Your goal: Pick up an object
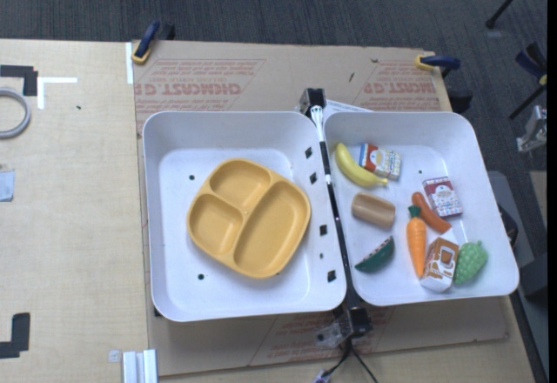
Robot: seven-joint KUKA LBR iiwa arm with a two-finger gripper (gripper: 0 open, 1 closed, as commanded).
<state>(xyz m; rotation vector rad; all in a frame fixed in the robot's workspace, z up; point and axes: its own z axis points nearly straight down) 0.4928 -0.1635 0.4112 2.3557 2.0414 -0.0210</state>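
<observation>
Objects for your pick, right bin (487,190): yellow banana (352,167) at 11 o'clock, small carton (380,161) beside it, brown cylinder (373,211), watermelon slice (376,256), orange carrot (417,241), green grapes (471,261) at 5 o'clock. Left bin (165,198): yellow divided plate (249,217). Claw state: you cannot tell.

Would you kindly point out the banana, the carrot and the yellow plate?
banana (349,167): camera view, middle of its curve.
carrot (417,242): camera view, orange body.
yellow plate (228,230): camera view, floor of its left compartment.
</observation>
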